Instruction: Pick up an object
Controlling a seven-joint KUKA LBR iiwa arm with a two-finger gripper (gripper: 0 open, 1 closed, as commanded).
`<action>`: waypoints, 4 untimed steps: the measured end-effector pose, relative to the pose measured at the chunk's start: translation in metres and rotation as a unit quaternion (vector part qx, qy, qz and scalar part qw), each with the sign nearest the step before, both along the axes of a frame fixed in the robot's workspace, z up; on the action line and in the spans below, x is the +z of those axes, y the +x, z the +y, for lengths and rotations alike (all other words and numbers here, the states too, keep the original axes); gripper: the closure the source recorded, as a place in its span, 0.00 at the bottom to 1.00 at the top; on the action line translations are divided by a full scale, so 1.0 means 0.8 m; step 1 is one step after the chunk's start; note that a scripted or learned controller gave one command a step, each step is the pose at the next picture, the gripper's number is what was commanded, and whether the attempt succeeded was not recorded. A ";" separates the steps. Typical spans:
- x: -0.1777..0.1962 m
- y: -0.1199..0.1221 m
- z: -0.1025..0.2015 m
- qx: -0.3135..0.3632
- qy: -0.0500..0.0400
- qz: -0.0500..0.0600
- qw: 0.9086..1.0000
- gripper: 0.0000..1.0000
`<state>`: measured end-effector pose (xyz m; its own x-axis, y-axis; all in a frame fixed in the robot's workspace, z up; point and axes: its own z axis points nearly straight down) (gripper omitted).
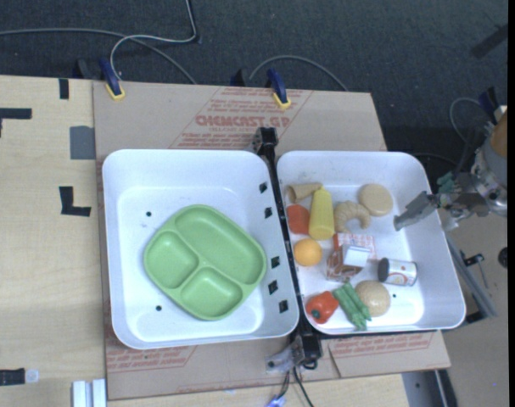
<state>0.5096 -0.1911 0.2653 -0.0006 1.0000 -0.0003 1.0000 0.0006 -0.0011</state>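
Brown cardboard covers the pale wooden bench (36, 253), and on it sit two shallow white plastic bins side by side. The left bin (121, 185) carries a green three-compartment plastic plate (204, 261), lying toward its near edge. The right bin (410, 172) holds all the small toy food, bunched against its left wall and middle: a yellow bottle-shaped piece (321, 213), a round beige bun (376, 198) toward the far right corner, an orange ball (307, 252), a red-and-white packet (352, 253), a small can (399, 271) and a green bean pod (352, 305) near the near edge.

My gripper (414, 211) hangs at the right bin's right edge, beside the bun, carrying nothing. Whether my fingers stand wide or narrow I cannot tell; I see one grey blade pointing in.

I judge this the approach: no object chosen or touched yet. Next I should move left over the bun, the nearest free-standing piece, then descend around it.
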 end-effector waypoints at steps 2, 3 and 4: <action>-0.172 0.023 0.122 0.000 0.000 0.001 1.000 0.00; -0.220 0.067 0.112 0.000 -0.001 -0.003 1.000 0.00; -0.219 0.064 0.112 0.001 -0.001 -0.006 1.000 0.00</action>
<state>0.5612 -0.1018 0.0897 -0.0025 1.0000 -0.0021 0.9999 0.0025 0.0116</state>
